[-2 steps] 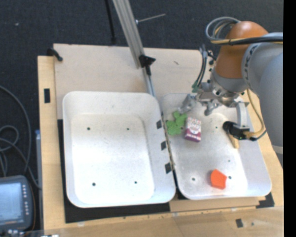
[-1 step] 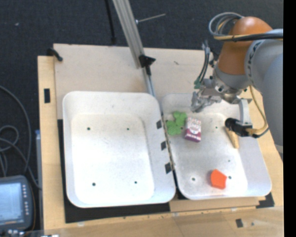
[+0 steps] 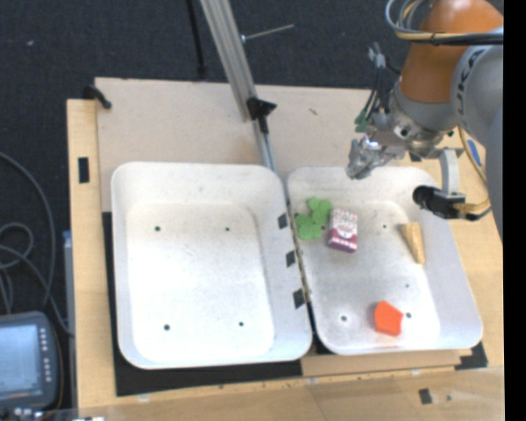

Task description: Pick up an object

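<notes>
Nearest in the right bin point(image 3: 456, 318) lies an orange block point(image 3: 387, 318); farther back sit a tan wedge point(image 3: 413, 240), a purple-and-white carton point(image 3: 343, 231) and a green piece point(image 3: 313, 218) (all loose, any could be picked). Beyond them the gripper point(image 3: 362, 167) hangs over the bin's far rim, probably staged to descend; its opening I cannot tell, and nothing shows in its hold.

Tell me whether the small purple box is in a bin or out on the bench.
In. The purple box lies on the floor of the right bin, beside the green toy, apart from the gripper.
</notes>
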Controlling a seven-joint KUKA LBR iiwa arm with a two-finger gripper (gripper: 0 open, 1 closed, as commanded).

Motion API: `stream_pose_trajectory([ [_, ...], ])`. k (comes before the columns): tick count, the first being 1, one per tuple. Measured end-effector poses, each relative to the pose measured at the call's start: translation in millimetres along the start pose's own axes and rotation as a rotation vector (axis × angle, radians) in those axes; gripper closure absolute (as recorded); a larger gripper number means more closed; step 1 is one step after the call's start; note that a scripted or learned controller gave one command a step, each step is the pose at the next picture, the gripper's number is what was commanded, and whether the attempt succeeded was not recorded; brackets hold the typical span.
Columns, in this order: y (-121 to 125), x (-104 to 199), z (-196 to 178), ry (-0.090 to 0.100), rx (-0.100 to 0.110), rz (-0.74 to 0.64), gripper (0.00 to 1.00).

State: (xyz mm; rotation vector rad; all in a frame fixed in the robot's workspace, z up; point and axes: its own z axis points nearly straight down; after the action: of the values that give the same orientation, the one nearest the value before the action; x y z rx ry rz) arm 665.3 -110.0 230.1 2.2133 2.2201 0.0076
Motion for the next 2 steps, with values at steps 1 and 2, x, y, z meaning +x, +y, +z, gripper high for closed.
stream_pose_trajectory([
  [1, 6.3, 0.9, -64.6, -0.001, -0.001, -0.001, 1.0],
  [2, 7.0, -0.2, -69.7, -0.001, 0.005, -0.004, 1.0],
])
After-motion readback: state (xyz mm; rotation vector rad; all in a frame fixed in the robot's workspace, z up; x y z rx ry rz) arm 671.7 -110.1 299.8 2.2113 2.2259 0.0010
